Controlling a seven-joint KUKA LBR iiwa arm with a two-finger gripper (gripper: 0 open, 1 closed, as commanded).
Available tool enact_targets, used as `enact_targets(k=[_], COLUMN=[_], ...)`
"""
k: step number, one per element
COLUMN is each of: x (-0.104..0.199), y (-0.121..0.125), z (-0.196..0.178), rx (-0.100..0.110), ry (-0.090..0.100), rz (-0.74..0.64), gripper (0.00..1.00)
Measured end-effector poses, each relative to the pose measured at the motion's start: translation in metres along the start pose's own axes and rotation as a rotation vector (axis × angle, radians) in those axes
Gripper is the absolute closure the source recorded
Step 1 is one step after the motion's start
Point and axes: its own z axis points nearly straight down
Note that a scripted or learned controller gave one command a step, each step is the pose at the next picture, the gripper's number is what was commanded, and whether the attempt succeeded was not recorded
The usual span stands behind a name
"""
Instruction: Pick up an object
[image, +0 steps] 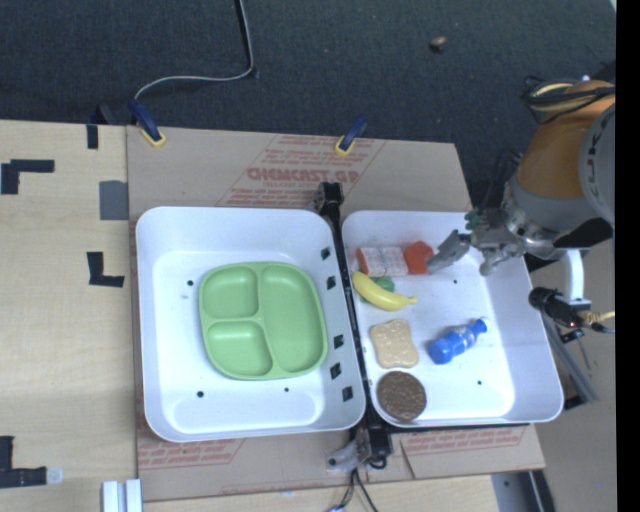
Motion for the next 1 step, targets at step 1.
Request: enact_targets(k=[1], x=[0.0095], y=[0.0612], z=[0.0926], rx=[-0.009], ry=[-0.004], rz=[0.000], gripper=[0.00])
